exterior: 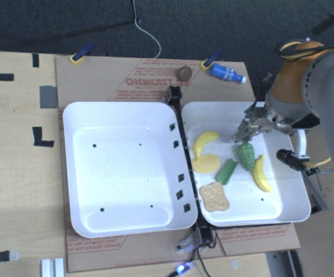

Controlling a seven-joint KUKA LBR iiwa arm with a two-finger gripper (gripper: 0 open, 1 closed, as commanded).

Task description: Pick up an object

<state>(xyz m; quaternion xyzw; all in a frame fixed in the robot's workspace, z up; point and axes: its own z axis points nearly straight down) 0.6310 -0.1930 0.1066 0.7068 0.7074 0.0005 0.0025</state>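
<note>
gripper (243, 134): over the right bin (213, 113), just above the green grenade-shaped toy (246, 155); finger state cannot be told
banana (262, 175): right of the toy
green block (226, 171): left of it

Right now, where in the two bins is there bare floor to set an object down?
The left bin offers its whole floor. In the right bin, bare floor lies along the far wall, above the yellow pieces, and a strip at the near right corner below the banana. The middle is crowded: green grenade-shaped toy, green block and cracker, with the gripper over them.
</note>
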